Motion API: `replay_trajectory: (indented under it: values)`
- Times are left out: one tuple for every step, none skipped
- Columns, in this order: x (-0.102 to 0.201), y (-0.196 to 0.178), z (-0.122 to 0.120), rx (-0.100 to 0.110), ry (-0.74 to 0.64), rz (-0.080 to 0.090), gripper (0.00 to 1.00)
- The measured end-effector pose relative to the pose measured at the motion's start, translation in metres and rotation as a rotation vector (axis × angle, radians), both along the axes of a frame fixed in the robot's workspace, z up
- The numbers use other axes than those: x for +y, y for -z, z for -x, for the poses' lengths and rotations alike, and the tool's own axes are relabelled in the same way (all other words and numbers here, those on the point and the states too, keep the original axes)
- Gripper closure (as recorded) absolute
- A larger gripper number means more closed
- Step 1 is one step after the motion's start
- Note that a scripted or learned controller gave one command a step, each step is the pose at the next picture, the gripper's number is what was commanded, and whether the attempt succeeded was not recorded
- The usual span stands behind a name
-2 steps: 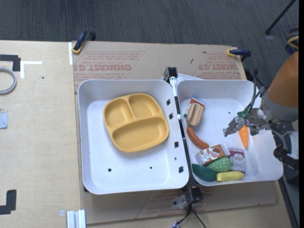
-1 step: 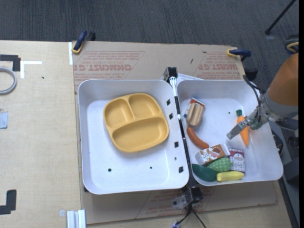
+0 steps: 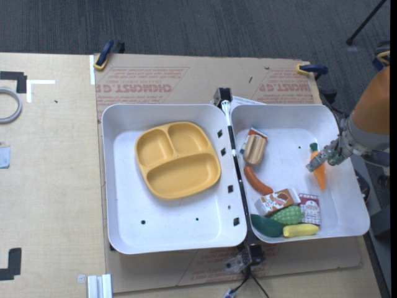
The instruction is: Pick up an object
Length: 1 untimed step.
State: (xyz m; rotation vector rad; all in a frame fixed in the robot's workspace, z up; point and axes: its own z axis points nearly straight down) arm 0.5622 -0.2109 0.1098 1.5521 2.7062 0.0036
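A: Where's the two-finger gripper [image 3: 320, 161]?
B: Right bin's [image 3: 291, 138] far-right wall, clamped on the orange toy carrot [image 3: 319, 172]; bare white floor just left of it.
A: Elsewhere?
B: Toys crowd the lower-right corner. The yellow divided plastic plate [image 3: 178, 159] fills the left bin [image 3: 124, 197], on brown cardboard [image 3: 149, 81].

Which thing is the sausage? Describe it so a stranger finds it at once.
Look in the right bin, along its left wall. Below the tan can lies the sausage, slanting down to the right. It alone is long, thin and reddish-orange, unlike the boxes below it.
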Motion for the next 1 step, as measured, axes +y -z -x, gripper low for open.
replay_trajectory:
  values:
    - [0.0749, -0.1284, -0.0056, 0.019, -0.227, -0.006, 1.0]
